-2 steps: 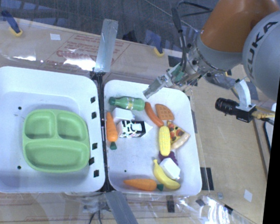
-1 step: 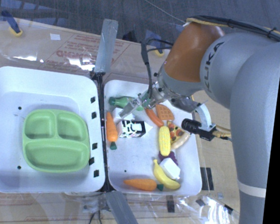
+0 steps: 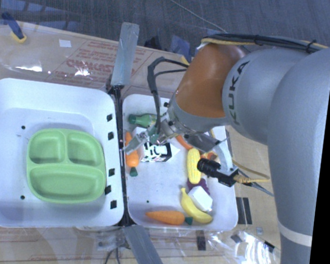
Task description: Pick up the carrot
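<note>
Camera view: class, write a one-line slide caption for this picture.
KUKA arm's pincer lowered into the right bin among toy foods; a carrot lies near its front wall; green tray in the left bin.

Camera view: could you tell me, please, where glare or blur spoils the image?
Camera view: glare streaks the plastic sheet behind the bins; the arm, nearest the lens, looks soft; the gripper is a blurred tangle beside the left wall of the right bin; the carrot and green tray are fairly sharp, under even light.
</note>
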